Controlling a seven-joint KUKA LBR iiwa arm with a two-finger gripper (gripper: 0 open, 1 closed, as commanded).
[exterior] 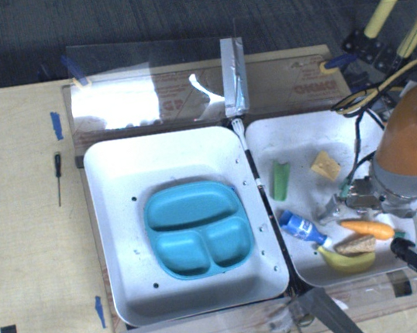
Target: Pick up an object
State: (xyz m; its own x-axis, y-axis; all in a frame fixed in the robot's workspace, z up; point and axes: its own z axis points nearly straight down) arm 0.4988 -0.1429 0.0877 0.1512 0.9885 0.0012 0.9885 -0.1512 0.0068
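Two shallow white bins sit side by side. The left bin (114,216) holds a blue plastic tray with three parts (197,228). The right bin (290,137) holds a long orange carrot (367,228), a yellow banana (347,259), a blue bottle (302,228), a green block (280,180) and a tan chunk (324,165). The gripper (352,198) hangs just above the carrot; I cannot tell how it is set. The things lie packed close, so it might bump one or grab badly.
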